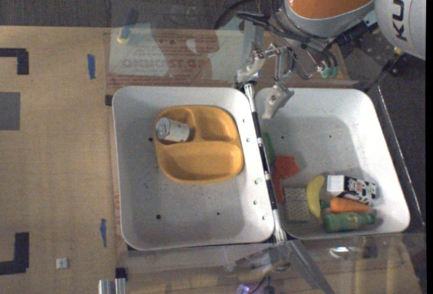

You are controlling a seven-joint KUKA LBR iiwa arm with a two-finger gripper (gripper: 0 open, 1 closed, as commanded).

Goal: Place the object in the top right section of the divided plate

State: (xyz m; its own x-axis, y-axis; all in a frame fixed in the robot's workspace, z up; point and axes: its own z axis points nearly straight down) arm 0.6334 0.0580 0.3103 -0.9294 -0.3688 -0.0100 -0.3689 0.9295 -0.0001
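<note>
**Camera view: can lies in the plate's far-left section, gripper above the bins' divide**

Camera view shows the yellow divided plate in the left bin, toward its far edge. A small silver can lies on its side in the plate's far-left section; the far-right section beside it is bare yellow. The gripper hangs over the far end of the seam between the two bins, its pale fingers spread apart with nothing between them. In the right bin, crowded into the near corner, lie a banana, a carrot, a green bottle, a small carton, a tan sponge and a red piece.
</note>
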